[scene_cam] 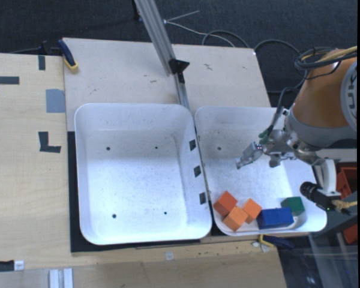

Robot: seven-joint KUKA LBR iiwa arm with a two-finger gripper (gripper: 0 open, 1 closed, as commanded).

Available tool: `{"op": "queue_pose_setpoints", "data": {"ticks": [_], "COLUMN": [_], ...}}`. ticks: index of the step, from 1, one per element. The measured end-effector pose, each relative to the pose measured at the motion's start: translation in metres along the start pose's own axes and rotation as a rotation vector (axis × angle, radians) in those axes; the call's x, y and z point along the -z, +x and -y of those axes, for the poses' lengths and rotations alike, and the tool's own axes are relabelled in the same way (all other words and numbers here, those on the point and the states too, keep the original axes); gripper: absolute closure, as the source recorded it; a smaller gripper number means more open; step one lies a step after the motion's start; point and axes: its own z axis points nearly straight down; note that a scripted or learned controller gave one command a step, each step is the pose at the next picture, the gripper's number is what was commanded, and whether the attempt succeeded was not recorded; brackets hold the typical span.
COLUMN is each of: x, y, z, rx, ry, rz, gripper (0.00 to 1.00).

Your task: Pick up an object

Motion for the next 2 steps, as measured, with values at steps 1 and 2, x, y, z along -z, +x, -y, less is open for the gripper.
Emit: {"op": "queue_pose_setpoints", "data": {"ticks": [1, 2], "x": [-0.038, -0.100], "y": [0.000, -0.055], "z": [-0.013, -0.022], "rx": [0.000, -0.005], "ry": [0.004, 0.005], "rz": [0.001, 0.003], "gripper": [0.00, 0.00]}}
